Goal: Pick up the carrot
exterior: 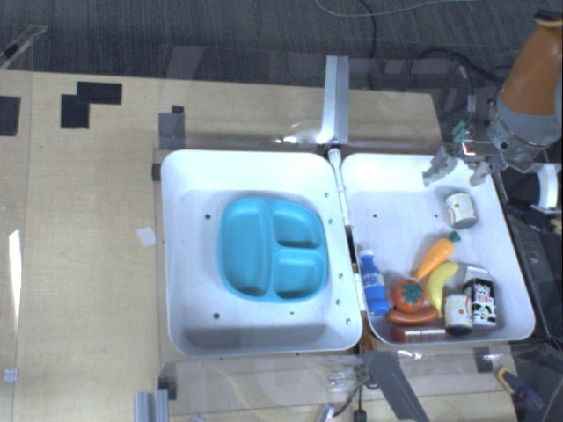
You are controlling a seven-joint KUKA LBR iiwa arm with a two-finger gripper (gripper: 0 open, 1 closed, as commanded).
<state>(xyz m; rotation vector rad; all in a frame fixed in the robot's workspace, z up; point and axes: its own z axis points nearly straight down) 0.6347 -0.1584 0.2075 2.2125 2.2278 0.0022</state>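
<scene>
A pale wooden bench (79, 262) is stretching under the camera, with dark carpet running behind it and two shallow white bins sitting side by side. The left bin (189, 315) is holding a blue divided plate (271, 248) near its middle. Over in the right bin (387, 192) the arm (533, 86) is reaching in from the right, orange band showing, and the gripper (456, 172) is hovering over the bin's far right corner – fingers spread apart, nothing between them. Just below it a small white cup (460, 209) is lying on its side. The carrot (436, 256) is lying at a slant nearer the front of that bin, green tip pointing up toward the cup, well apart from the gripper. It is crowding in with a banana (441, 283), a tomato (409, 294), a blue bottle (372, 282), a red sausage (415, 316) and a black-and-white carton (480, 303) – all bunched along the front right.
</scene>
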